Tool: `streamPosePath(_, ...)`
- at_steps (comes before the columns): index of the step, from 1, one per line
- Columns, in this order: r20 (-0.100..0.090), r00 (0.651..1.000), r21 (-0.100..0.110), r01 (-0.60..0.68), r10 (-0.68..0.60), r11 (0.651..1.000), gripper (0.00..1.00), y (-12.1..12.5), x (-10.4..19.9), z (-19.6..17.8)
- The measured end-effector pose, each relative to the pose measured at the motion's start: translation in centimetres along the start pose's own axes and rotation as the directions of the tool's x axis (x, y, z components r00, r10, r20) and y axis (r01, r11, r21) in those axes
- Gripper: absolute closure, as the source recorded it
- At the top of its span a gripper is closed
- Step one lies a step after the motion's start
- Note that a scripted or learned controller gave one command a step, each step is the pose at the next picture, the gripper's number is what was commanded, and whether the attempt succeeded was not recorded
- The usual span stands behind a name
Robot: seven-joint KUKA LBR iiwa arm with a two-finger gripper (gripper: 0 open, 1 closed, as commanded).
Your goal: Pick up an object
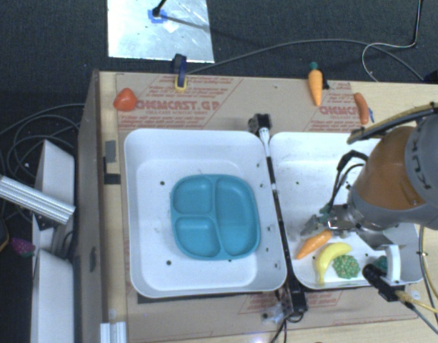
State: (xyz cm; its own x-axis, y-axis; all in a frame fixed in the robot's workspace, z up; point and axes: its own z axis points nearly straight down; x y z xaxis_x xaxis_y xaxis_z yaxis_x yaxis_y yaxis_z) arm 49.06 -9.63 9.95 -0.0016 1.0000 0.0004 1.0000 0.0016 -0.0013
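Although the task names no particular object, you will find three candidates grouped near the front of the right bin (304, 156): an orange toy carrot (313, 243), a yellow banana (329, 256) and a green, knobbly broccoli-like piece (346, 266). The carrot lies tilted, its pointed tip toward the near left; the banana curves just beside it, touching or nearly touching the green piece on its right. The gripper (324, 224) hangs directly over the carrot's thicker end. Whether its jaws are spread or closed cannot be told from this angle, and nothing is visibly held between them.

All three look like light, rigid plastic with smooth, somewhat slippery skins, so expect them to skid or roll rather than deform. You would best take the carrot across its thick middle, perpendicular to its length; the tapered tip would likely squeeze out of the grasp.

The left bin (143, 191) holds a blue divided plate (215, 216), well apart from the candidates and irrelevant to the grasp.
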Motion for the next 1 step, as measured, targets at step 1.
streamPosePath(1,0.002,1.000,-0.007,0.003,-0.003,1.000,0.00,8.57,-1.51,-7.86)
